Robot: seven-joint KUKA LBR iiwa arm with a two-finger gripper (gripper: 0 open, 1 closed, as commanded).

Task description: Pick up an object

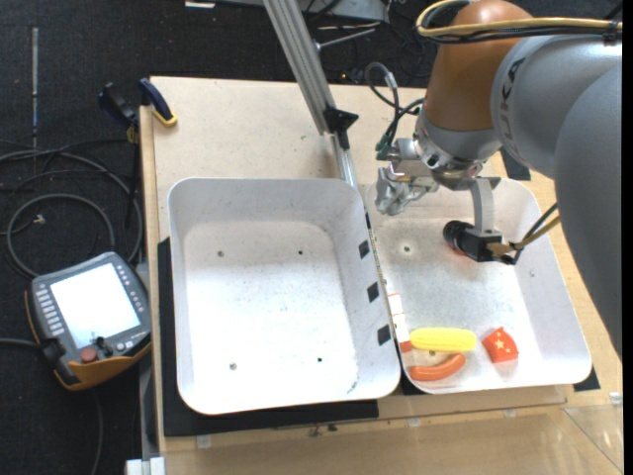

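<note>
Gripper (396, 194), finger state indiscernible, hangs over the right bin (554, 305) containing one corn cob (442, 339), one sausage (436, 366), one red block (500, 344).

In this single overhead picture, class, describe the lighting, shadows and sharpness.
Camera view: even, soft light, no strong glare on the white bins; faint shadow beneath the gripper; the arm near the lens looks slightly soft; the yellow piece stays fairly crisp.

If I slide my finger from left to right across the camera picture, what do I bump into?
Grey handheld controller with a screen → left shallow white bin → yellow corn-shaped toy → small red block
</note>
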